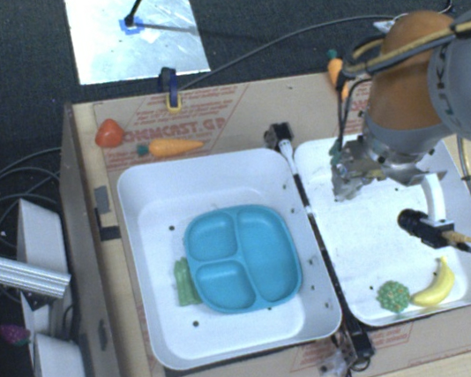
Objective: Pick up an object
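Note:
My gripper (pixel 344 181) hangs over the upper left part of the right bin (pixel 361 296), close to the divider between the bins. Nothing shows beneath it on the bin floor. A yellow banana (pixel 437 285) lies at the front right corner of that bin, with a green knobbly ball (pixel 394 295) just to its left. Both sit well in front of the gripper. In the left bin (pixel 215 173) a blue divided plate (pixel 241 256) lies in the middle, and a green pod-shaped piece (pixel 183 282) lies against its left rim.
On the cardboard behind the left bin lie an orange carrot (pixel 171 147) and a red-orange toy (pixel 108 134). A blue and yellow clamp (pixel 169 88) stands at the back edge. Another small orange piece (pixel 335 65) sits behind the right bin.

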`<state>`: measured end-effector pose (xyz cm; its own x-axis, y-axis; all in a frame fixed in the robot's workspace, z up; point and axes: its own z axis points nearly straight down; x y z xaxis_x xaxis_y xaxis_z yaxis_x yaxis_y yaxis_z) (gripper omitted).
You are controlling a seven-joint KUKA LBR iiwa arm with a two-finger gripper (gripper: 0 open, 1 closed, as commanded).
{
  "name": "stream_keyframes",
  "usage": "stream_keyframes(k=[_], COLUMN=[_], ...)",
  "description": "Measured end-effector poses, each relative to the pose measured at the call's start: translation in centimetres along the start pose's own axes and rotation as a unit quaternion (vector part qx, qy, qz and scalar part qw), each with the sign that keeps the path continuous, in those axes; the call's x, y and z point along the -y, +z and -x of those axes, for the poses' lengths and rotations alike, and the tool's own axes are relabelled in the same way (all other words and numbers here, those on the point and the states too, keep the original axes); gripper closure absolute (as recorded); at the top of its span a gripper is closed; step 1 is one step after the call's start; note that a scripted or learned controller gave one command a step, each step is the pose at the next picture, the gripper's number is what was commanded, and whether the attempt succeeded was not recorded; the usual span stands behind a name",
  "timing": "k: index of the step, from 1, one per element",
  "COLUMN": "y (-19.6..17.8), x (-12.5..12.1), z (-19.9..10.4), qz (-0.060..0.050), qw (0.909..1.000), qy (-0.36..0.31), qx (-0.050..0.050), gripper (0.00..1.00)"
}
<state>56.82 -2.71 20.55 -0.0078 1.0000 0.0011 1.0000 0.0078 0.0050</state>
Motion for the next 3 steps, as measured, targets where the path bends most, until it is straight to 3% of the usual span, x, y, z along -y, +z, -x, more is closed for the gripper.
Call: stream_keyframes(k=[1,2,3], y=[-1.1,-0.6,0.6], x=[-0.1,0.6,-2.0], z=[0.0,2.4,-1.3], qz=[0.001,-0.002,-0.002], qw=[1.0000,1.0000,1.0000], qy=[-0.001,0.003,0.001], qx=[-0.001,0.001,0.000], gripper=[1.00,1.00,1.00])
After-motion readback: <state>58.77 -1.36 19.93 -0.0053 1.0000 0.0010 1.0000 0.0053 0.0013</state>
